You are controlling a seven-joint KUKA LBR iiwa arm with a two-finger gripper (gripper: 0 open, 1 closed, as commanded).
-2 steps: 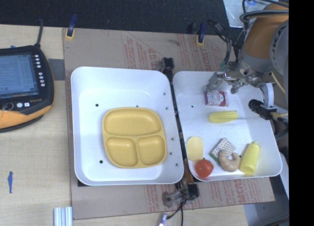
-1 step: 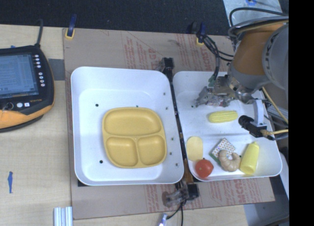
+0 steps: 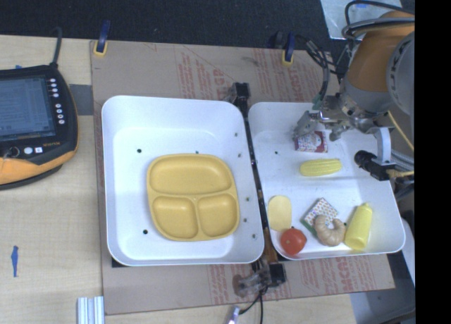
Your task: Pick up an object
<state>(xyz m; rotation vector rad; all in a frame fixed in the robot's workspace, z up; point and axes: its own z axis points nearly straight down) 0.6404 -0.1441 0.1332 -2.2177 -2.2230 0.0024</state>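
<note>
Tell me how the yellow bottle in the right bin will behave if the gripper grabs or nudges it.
The yellow bottle looks like smooth plastic, so it may slip between fingers. It lies on its side, so a nudge would probably roll it. It touches the knobbly tan piece, which would likely shift with it.

One fixed camera above the bench [image 3: 63, 245], slanting down on both white bins [image 3: 120, 175].

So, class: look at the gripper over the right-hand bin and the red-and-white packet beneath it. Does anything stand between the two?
Nothing visible does. The gripper hangs right over the red-and-white packet at the far side of the right bin. The corn cob lies nearer the camera, apart from the packet and out of the way.
</note>
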